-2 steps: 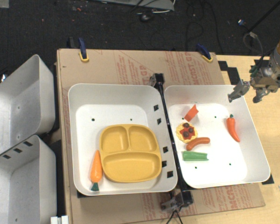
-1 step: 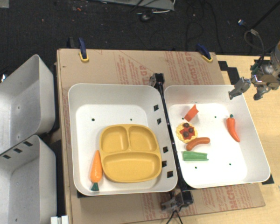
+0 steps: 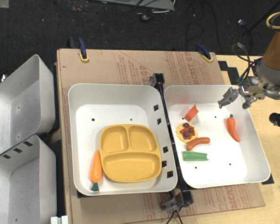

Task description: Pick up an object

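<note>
On the tabletop (image 3: 210, 197) two shallow white plastic bins stand side by side, touching along a black divider. The left white bin (image 3: 79, 139) holds a yellow three-compartment plastic tray (image 3: 130, 152), and an orange toy carrot with a green tip (image 3: 96, 170) lies just beside the tray at its 9 o'clock side, close to the bin wall. The right white bin (image 3: 252, 167) holds five small toy foods: a red-orange wedge-shaped piece (image 3: 191, 112), at its 6 o'clock a small round yellow tart with dark red berries (image 3: 186, 131), then a brown-red sausage (image 3: 198, 143) touching the tart, and a flat green bean-like piece (image 3: 194, 157) near the sausage at 6 o'clock. A red chili pepper with a green stem (image 3: 232, 127) lies apart from these, at 3 o'clock of the group. The grey hand (image 3: 237, 98) hovers over the bin's upper right corner, at 12 o'clock of the pepper, its two fingers spread apart with nothing between them.
</note>
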`<state>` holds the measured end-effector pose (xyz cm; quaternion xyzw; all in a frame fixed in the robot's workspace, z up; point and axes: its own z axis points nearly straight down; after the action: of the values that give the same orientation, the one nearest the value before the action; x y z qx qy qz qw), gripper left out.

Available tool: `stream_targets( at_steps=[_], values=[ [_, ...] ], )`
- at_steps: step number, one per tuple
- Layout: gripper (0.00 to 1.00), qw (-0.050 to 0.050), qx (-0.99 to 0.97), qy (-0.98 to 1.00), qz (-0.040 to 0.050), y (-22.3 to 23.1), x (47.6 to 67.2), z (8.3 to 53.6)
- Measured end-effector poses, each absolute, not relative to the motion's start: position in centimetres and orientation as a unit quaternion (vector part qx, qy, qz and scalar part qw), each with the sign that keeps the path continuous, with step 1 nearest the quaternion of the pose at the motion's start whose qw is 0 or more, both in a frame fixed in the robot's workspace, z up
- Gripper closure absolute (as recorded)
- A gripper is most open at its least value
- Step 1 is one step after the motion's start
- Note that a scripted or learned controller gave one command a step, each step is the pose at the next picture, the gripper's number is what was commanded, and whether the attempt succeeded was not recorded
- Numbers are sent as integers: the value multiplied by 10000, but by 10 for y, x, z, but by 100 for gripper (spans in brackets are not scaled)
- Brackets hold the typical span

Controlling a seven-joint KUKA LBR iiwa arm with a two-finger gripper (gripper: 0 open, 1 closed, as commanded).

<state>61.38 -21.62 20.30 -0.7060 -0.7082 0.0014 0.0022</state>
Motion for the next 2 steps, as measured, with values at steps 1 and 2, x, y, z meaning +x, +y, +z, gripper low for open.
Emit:
stream_targets(
  at_steps=[1, 2],
  values=[
    [0, 20, -7073, -7069, 13, -215, 604, 154],
    [0, 12, -7061, -7082, -1, -210, 607, 111]
  ],
)
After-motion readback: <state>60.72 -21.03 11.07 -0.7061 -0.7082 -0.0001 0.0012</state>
